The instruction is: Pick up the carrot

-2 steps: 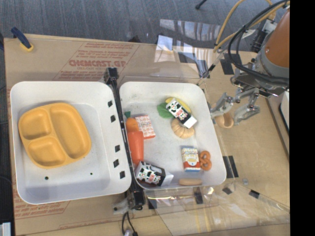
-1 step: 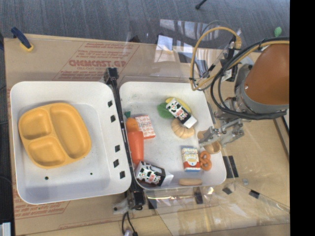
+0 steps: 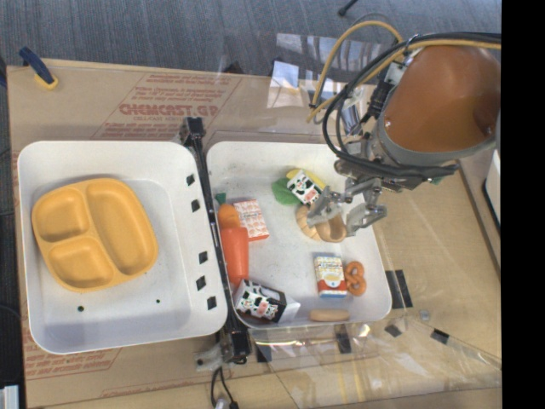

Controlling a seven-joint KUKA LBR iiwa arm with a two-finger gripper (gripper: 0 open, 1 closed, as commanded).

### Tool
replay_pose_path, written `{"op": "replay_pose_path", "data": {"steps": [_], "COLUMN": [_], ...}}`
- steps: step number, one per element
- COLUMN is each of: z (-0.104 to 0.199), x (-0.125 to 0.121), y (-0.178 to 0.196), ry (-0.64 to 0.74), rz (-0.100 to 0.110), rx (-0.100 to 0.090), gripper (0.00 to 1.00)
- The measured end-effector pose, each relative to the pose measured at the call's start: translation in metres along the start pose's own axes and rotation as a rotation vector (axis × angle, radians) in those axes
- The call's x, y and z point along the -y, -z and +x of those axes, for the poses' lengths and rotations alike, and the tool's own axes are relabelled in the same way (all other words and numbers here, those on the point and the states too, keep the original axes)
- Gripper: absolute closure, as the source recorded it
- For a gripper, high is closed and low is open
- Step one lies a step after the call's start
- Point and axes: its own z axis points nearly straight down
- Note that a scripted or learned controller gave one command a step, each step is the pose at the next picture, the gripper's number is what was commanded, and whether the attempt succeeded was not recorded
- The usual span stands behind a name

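The carrot (image 3: 233,240) is orange and lies lengthwise against the left wall of the right bin (image 3: 255,156), its thick end pointing to the far side. My gripper (image 3: 344,213) hangs over the middle right of the same bin, well to the right of the carrot. Its fingers (image 3: 322,209) stand apart and open, just above a round tan biscuit (image 3: 327,228). Nothing is held between them.
Around the carrot lie a pink-and-white wafer pack (image 3: 253,220) and a cow-print carton (image 3: 259,302). Another cow-print carton (image 3: 303,187) sits on something green near the gripper. A cracker box (image 3: 329,276), a pretzel (image 3: 355,278) and a sausage (image 3: 329,315) lie near the front. A yellow divided plate (image 3: 92,231) sits in the left bin.
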Motion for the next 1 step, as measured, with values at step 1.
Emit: {"op": "replay_pose_path", "data": {"steps": [1], "z": [0.0632], "x": [0.0003], "y": [0.0423], "ry": [0.488], "rz": [0.001], "rx": [-0.002], "gripper": [1.00]}}
